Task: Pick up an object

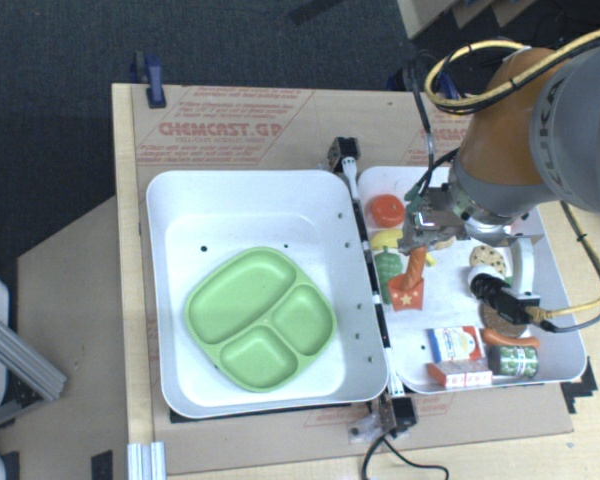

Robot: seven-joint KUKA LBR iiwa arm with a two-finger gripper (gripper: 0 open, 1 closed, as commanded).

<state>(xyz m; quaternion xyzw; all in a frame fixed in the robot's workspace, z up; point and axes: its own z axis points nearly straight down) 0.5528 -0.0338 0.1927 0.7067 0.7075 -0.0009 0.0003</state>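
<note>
Dangling carrot (pixel 416 264) under gripper (pixel 421 236)

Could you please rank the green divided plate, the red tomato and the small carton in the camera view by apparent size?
1. green divided plate, by far the largest
2. small carton
3. red tomato, only slightly smaller than the carton
</note>
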